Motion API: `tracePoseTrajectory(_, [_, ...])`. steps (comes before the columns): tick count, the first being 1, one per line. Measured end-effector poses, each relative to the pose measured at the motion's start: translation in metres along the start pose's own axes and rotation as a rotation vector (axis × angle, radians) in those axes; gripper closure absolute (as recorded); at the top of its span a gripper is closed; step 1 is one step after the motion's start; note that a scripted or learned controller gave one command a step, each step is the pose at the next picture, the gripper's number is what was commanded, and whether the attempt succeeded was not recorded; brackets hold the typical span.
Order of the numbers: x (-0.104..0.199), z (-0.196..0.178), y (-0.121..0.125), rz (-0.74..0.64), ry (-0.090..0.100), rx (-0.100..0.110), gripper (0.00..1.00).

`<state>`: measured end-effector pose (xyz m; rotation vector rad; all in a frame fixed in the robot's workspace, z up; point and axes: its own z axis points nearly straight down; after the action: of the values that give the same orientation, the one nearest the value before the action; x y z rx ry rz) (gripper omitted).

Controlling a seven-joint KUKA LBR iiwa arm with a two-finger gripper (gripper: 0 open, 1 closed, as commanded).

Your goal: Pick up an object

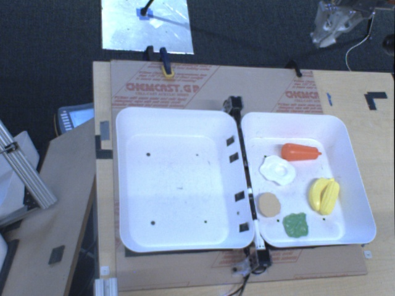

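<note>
Camera view cuts off the gripper (336, 23) at top right, blurred. 2 white bins (170, 184); the right holds 5 toys: carrot (300, 152), egg (277, 170), banana (324, 195), cookie (269, 205), green lump (295, 225).

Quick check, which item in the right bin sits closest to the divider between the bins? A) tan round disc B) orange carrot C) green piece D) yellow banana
A: the tan round disc lies right beside the divider, while the green piece, the orange carrot and the yellow banana all sit farther into the right bin.
</note>
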<state>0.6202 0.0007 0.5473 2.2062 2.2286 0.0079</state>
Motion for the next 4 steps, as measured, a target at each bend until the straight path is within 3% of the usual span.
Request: tracePoseTrajectory(4, [0.001, -0.044, 0.002, -0.023, -0.002, -0.010, 1.00])
